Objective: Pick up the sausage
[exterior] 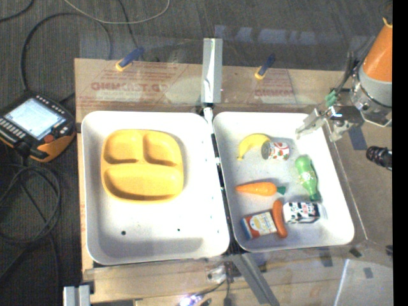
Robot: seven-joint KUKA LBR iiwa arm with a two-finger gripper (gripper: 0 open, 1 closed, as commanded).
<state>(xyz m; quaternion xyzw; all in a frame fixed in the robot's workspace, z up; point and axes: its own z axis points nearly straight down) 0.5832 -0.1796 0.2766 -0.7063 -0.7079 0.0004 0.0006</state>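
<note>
Several things crowd the sausage (279, 217), which we see lying near the front of the right bin (342, 231), wedged between a small milk carton (301, 212) and a flat red packet (260, 224), with a carrot (257, 188) just behind it. We judge that the descending fingers could strike or clamp a neighbour instead, or nudge the sausage aside. Our gripper (317, 122) hangs over the bin's far right corner, well apart, its fingers spread and holding nothing.
</note>
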